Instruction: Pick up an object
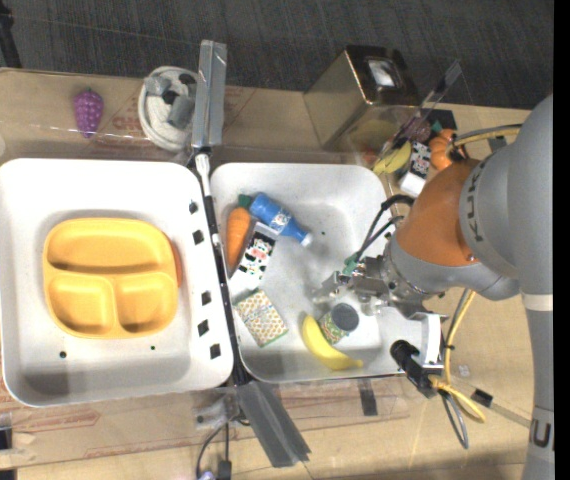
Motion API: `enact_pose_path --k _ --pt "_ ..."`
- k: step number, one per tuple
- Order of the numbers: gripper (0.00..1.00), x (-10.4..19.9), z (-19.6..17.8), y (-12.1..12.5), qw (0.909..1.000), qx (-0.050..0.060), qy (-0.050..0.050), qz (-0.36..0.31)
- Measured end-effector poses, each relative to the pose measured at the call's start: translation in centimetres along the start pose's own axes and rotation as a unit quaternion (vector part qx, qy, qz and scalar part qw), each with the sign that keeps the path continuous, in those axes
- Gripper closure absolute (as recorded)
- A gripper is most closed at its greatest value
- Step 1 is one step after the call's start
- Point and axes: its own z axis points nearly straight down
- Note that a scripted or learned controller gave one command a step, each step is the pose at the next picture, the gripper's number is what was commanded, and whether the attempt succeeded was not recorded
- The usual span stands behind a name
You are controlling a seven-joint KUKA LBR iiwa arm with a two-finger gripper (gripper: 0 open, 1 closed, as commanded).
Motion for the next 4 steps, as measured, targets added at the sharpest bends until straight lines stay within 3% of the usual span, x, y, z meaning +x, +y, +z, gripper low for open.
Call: enact_pose_path --k 1,2,3,4 --pt "1.0 0.1 -1.0 0.1 1.0 0.0 0.0 -0.003" --pt "0.0 0.1 -1.0 0.1 1.0 0.0 0.0 -0.003" --pt "0.0 3.6 0.1 -3.5 0.9983 0.0 0.0 -0.058" --pt "1.0 3.7 -1.1 -3.2 0.9981 -0.003 0.0 -0.062"
